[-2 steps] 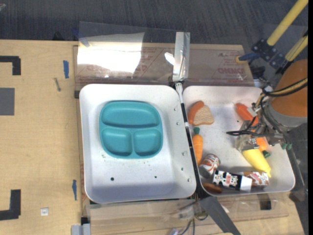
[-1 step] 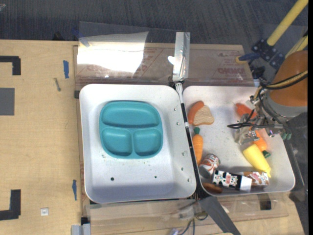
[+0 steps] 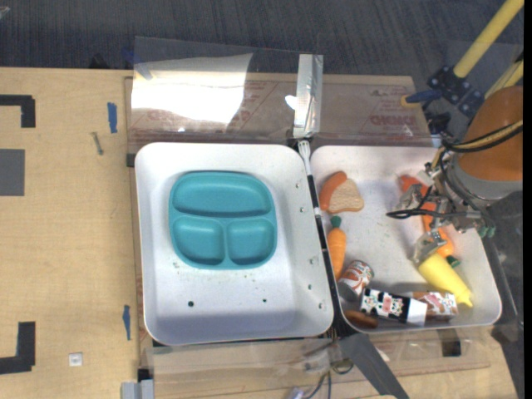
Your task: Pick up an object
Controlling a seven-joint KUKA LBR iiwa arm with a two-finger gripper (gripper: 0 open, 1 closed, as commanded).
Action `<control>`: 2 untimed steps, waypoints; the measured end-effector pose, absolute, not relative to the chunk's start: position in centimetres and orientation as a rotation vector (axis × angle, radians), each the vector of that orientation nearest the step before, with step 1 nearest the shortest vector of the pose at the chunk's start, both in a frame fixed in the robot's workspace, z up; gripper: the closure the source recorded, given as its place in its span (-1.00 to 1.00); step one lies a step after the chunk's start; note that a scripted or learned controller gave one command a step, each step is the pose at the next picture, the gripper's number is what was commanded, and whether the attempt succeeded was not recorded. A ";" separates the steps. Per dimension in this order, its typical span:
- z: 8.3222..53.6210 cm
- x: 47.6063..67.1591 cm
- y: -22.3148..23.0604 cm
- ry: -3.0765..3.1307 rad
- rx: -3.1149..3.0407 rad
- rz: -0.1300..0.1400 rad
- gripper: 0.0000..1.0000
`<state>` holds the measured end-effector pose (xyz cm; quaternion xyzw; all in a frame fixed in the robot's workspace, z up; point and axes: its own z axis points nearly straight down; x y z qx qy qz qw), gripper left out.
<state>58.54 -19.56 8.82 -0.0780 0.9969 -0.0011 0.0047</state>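
My gripper hangs low over the right side of the right bin, reaching in from the arm's orange band. Just below it lies a yellow bottle-like toy. Small orange pieces sit right beside and partly under the gripper, and its cables hide parts of them. Further left in this bin are a bread slice on an orange piece, a carrot, a small red-and-white can and a black-and-white box along the front wall.
The left bin holds a teal divided plate. A clear plastic sheet and an upright divider stand behind the bins. A yellow pole and a blue clamp are at the back right.
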 end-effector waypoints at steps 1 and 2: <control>8.8 56.7 -20.9 3.116 -0.322 -0.003 -1.00; 8.9 56.6 -19.1 3.123 -0.243 -0.003 -1.00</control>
